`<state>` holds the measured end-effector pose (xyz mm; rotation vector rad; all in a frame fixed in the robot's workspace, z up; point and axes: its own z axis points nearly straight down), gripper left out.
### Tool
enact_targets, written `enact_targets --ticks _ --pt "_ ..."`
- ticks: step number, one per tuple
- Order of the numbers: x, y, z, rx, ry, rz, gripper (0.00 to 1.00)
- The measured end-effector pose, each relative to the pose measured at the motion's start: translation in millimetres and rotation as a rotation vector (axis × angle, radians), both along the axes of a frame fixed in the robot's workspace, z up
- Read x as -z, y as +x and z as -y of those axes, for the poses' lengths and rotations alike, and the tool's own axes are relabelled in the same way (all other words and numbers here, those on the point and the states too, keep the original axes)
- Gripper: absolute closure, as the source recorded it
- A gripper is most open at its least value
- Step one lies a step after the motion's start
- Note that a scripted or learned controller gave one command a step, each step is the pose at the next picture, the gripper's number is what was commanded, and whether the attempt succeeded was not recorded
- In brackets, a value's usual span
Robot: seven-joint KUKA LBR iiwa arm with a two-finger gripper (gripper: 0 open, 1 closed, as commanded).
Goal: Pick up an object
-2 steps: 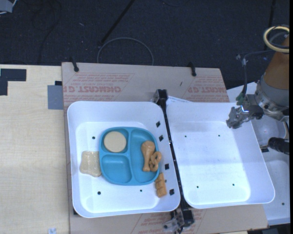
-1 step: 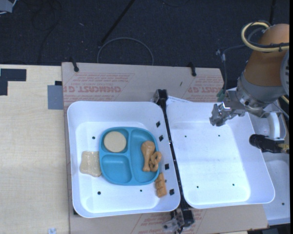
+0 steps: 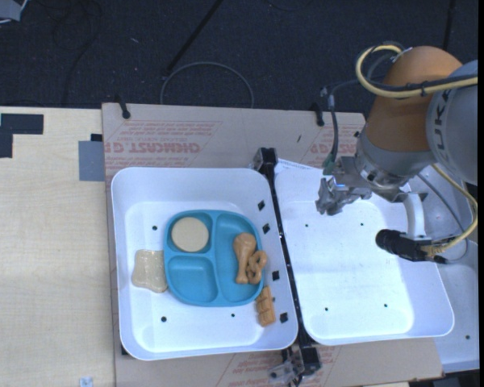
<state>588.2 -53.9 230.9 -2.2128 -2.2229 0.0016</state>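
In the left bin [image 3: 133,192] lies a blue compartment tray [image 3: 195,285]. A round tan disc [image 3: 189,234] sits in its upper left compartment. A tan pretzel-like piece [image 3: 248,258] rests in its right compartment. A pale toast-shaped piece [image 3: 149,270] lies just left of the tray. A small brown piece [image 3: 265,305] lies by the tray's lower right corner. My gripper [image 3: 330,201] hangs over the upper left part of the right bin [image 3: 371,313], far from all these objects, with nothing seen in it.
A black divider clamp [image 3: 276,232] runs between the two bins. A black handle-like part [image 3: 403,244] juts over the right bin's right side. Cardboard [image 3: 185,135] lies under the bins, and a wooden bench top [image 3: 40,256] spreads to the left.
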Motion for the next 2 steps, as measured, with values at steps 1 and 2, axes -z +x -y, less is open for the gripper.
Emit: enact_targets --ticks 1,2 --pt "9.4 -5.6 -56.7 0.000 -0.001 0.000 1.00" --pt "-0.3 -3.1 -114.3 -0.001 -0.001 0.001 1.00"
